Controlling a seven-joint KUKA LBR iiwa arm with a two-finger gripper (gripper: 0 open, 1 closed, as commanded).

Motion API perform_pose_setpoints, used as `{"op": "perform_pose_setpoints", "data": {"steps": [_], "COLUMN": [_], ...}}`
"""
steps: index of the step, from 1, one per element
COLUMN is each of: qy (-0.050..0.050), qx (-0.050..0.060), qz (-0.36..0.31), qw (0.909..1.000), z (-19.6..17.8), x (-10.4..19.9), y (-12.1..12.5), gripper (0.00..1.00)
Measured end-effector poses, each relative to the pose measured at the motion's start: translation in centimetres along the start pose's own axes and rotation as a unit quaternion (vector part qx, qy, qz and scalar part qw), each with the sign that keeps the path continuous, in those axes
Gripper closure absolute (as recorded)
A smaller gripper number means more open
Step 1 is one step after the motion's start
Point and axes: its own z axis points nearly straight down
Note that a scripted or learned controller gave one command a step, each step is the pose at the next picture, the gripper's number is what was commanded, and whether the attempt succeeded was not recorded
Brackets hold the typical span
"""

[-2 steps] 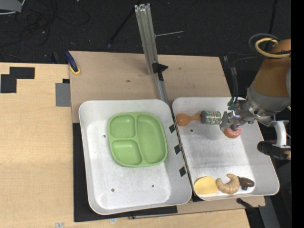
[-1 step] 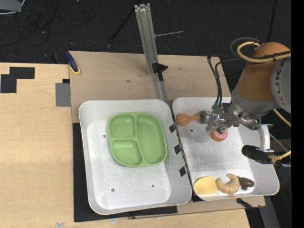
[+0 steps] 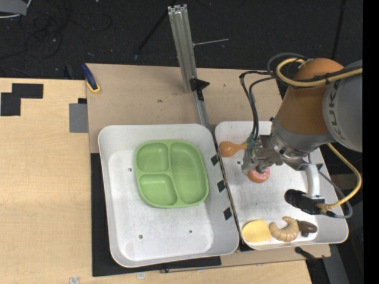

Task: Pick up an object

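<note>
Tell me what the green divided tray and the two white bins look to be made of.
Green divided tray: likely moulded plastic, given its uniform colour, rounded compartment walls and soft, semi-matte sheen. Left white bin and right white bin: probably plastic too, with thin rounded rims and a faintly speckled, matte floor; coated metal can't be ruled out from this view.

The left white bin (image 3: 118, 229) holds a green divided plate (image 3: 172, 174) with three compartments, set toward the bin's far half. A grey aluminium post (image 3: 182, 46) stands upright at the far side of the bench, between the two bins. A blue and yellow tool (image 3: 91, 79) lies at the far left corner of the brown bench top (image 3: 136, 96). A light wooden surface (image 3: 41, 182) with black and grey rectangular patches adjoins the bench on the left. Dark cables (image 3: 35, 22) lie on the black floor beyond.
</note>
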Motion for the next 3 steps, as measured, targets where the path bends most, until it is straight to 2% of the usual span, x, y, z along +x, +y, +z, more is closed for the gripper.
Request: {"op": "perform_pose_setpoints", "data": {"steps": [1,3], "qy": [0.0,-0.001], "qx": [0.0,-0.001], "qz": [-0.001,0.0], "qw": [1.0,1.0], "z": [0.2,-2.0], "x": [6.0,15.6], "y": [-0.4,-1.1], "gripper": [1.0,1.0]}}
